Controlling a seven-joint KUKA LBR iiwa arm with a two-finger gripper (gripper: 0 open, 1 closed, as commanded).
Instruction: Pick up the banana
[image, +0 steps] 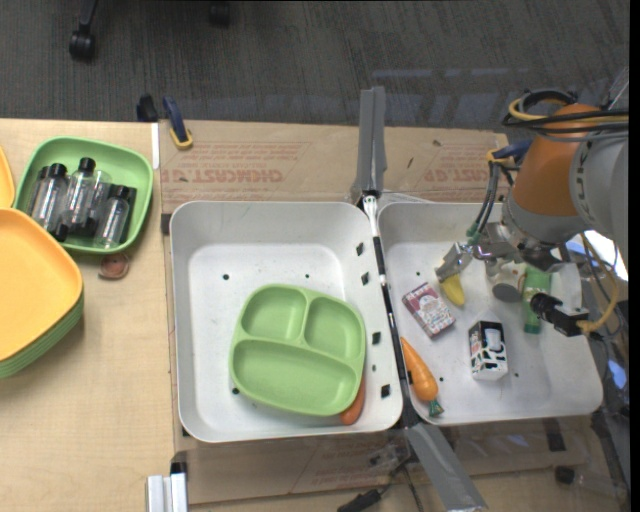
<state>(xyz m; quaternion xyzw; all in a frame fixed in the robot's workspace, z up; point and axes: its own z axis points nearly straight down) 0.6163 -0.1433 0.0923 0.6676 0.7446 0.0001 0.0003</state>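
The banana, small and yellow, lies in the right bin, in its upper middle. My gripper hangs low over that bin, reaching in from the right under the orange band of the arm. Its fingers stand apart, so it is open. The left finger sits just above the banana's upper end, and the other finger is off to the banana's right. Nothing is clamped between them.
A pink carton lies just left of the banana, and a white and black carton below it. A carrot rests by the right bin's left wall. The left bin holds a green divided plate.
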